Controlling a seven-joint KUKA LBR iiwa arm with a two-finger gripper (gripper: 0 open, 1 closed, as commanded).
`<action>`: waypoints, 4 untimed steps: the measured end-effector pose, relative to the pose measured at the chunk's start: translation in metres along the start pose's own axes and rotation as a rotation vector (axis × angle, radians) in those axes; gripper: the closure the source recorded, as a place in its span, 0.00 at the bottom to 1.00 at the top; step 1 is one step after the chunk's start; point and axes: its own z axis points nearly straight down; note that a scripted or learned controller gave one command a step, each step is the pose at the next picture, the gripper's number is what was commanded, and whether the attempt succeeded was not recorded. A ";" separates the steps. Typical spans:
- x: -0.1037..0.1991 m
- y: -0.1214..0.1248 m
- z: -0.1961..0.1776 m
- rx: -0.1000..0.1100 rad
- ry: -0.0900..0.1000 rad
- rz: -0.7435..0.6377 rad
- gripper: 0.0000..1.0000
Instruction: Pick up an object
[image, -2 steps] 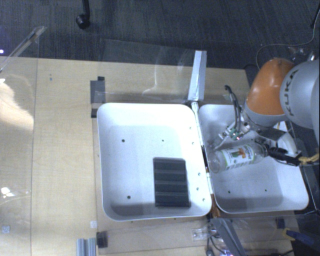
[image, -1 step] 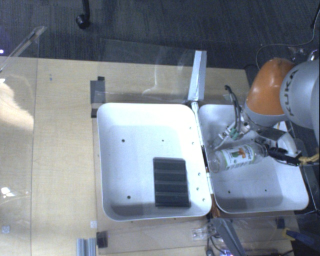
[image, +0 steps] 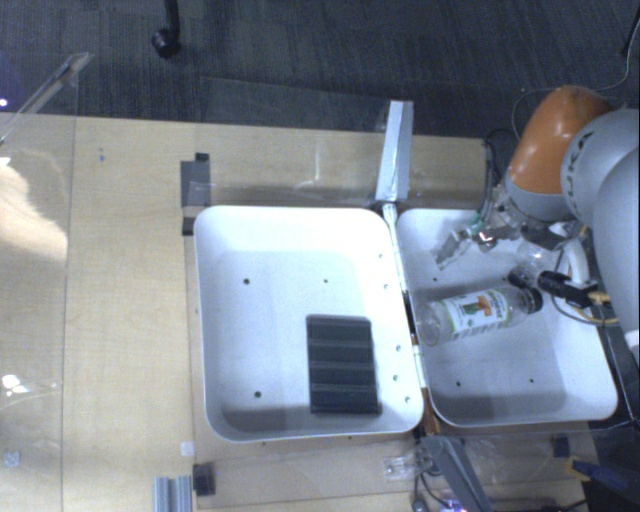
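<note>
You are looking down at a pale wooden surface (image: 120, 330) carrying two shallow white plastic bins side by side.

1. Left bin (image: 230, 250): a flat, ribbed, dark grey rectangular block (image: 342, 364) lies on the floor of this bin, toward its near right corner, long side running front to back. It rests flat and is apart from the bin walls.

2. Right bin (image: 560, 400): a clear plastic bottle with a green-and-white label and a black cap (image: 476, 312) lies on its side near the middle of this bin. Its base points toward the divider between the bins; its cap points toward the right wall. Nothing touches the bottle.

3. Arm: the grey arm with the orange band (image: 548, 140) enters from the right and reaches over the far part of the right bin. The metal two-finger gripper (image: 462, 242) hangs above the far left area of that bin, beyond the bottle and apart from it.

4. Fingers: the view is too blurred to show whether they stand apart or together; you cannot tell. No object is seen between them.

5. A black cable (image: 572, 292) runs along the arm's lower part, just beside the bottle cap.
</note>
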 end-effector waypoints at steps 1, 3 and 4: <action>0.014 -0.050 -0.004 -0.005 -0.013 -0.182 0.00; 0.051 -0.080 0.000 -0.008 -0.019 -0.538 0.00; 0.061 -0.024 0.001 -0.010 -0.017 -0.513 0.00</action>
